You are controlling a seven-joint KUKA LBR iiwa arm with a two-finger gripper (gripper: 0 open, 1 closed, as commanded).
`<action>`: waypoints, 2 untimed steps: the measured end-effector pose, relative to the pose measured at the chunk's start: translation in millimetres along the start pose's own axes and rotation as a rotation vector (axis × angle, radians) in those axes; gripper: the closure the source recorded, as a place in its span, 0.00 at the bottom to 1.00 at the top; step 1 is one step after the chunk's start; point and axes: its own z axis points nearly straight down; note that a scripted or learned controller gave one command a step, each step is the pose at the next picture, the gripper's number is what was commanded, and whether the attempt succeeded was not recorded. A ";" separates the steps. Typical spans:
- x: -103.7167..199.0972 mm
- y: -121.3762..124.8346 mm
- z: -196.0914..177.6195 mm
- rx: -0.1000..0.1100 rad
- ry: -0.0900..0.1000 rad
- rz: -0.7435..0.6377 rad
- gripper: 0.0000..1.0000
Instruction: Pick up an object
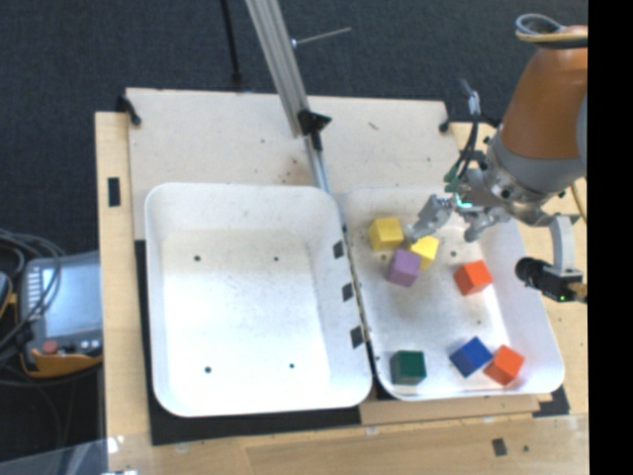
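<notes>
Green cube [407, 366] sits at right bin's [534, 315] front rim — gripper [452, 219] fingers spread, holding nothing, above yellow cube [424, 249]; should centre before closing

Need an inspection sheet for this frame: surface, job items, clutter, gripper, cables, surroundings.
Surface: wooden bench with left bin and right bin.
Job's things: in right bin, two yellow cubes, purple cube, two orange cubes, blue cube, green cube.
Clutter: nothing seen.
Grippers: gripper low over right bin's far side, beside the yellow cubes.
Cables: black cables at left.
Surroundings: aluminium post, grey device, dark carpet.
</notes>
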 end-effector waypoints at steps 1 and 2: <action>-0.1 0.7 -2.2 -0.005 0.000 0.001 0.00; 2.5 -3.3 59.8 0.002 -0.002 0.005 0.00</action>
